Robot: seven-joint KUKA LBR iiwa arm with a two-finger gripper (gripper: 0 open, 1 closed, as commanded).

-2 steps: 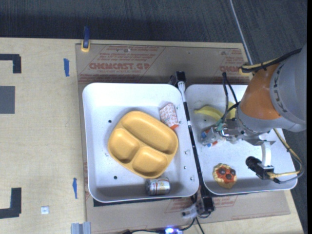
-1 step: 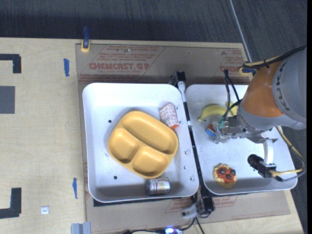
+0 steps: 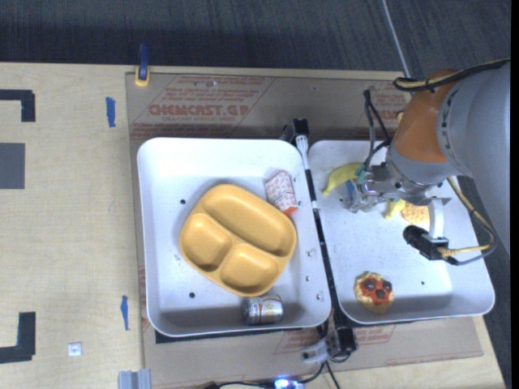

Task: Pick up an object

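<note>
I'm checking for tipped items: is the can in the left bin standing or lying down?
Lying down. The can rests on its side near the left bin's front edge, below the yellow tray.

Dark carpet (image 3: pixel 243 14) beyond wooden bench (image 3: pixel 65 241)

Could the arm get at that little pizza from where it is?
Probably yes. The small pizza lies alone near the front of the right bin, with nothing on it, and the gripper hangs over that same bin.

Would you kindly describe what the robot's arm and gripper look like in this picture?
The arm is a thick, rounded grey body with an orange band above the wrist. Black cables loop along the wrist, and another runs to a small black part on its side. The gripper is a compact metallic block.
</note>
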